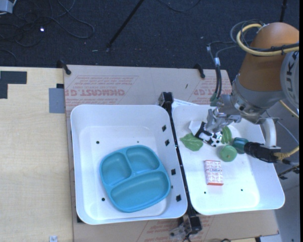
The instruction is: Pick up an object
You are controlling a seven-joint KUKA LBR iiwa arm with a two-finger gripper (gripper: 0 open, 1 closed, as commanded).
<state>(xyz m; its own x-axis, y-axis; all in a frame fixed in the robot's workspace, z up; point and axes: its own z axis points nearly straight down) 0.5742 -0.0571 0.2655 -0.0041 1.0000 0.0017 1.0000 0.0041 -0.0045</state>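
Note:
My gripper (212,130) hangs low over the back of the right bin (252,198), under the grey arm with its orange band. Right below it lies a small black-and-white object (215,139). A green leaf-shaped piece (192,142) lies just left of the gripper, and a green round object (228,153) sits to its lower right. A red-and-white packet (213,172) lies flat in the middle of this bin, apart from the gripper. The view does not show anything held.
The left bin (86,135) holds a blue divided plate (135,177). A black divider bar (174,155) runs between the two bins. Cardboard lies under both, with a pale wooden bench top (25,160) to the left.

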